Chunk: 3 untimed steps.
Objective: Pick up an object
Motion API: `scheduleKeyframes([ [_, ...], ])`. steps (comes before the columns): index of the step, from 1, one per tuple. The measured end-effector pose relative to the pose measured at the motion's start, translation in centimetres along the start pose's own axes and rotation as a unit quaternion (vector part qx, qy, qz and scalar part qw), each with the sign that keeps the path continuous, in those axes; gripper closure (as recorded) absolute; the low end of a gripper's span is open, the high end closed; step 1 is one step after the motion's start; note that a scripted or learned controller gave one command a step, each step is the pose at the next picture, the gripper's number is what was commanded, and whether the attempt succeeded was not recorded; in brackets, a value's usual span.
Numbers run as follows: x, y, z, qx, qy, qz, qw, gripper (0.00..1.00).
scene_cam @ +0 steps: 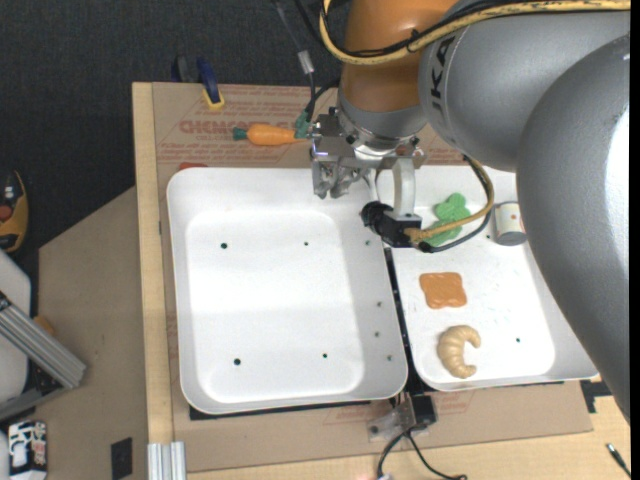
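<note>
The arm (520,118) is reaching in from the right, its orange band (395,8) sitting above the wrist. The gripper (333,180) is hanging over the far edge of the left bin (270,298), near that bin's far right corner. Its tips are looking slightly apart, with nothing showing between them, though they are small and partly blurred here.

The objects are lying in the right bin (530,358). A croissant (459,350) is resting near that bin's near edge. A flat orange-brown piece (442,290) is lying just beyond it, toward the middle. A green toy (451,209) is sitting near the far edge, partly crossed by a cable (455,230) trailing from the arm. A small grey cylinder (508,224) is lying to the right of the green toy, close beside the arm's grey body.

A carrot (266,135) is lying on the surface (160,268) outside the bins, beyond the left bin's far edge, well apart from the gripper's tips. A blue and yellow clamp (210,83) is gripping the far edge of the surface near its far left corner. A black part (385,220) attached to the arm is hanging over the seam between the two bins.
</note>
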State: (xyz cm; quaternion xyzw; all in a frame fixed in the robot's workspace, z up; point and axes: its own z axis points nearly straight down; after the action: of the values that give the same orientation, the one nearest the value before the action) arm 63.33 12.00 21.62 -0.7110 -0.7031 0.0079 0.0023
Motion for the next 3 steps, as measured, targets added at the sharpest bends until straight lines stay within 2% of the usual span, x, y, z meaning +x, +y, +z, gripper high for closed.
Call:
scheduleKeyframes([
  [1, 11.1, -1.8, -8.9, -0.012, 0.007, -0.011, 0.9998, 1.00],
  [2, 7.8, -6.9, 1.7, 0.000, 0.002, -0.004, 1.0000, 1.00],
  [3, 10.6, -7.9, 1.3, -0.005, 0.004, -0.007, 1.0000, 1.00],
])
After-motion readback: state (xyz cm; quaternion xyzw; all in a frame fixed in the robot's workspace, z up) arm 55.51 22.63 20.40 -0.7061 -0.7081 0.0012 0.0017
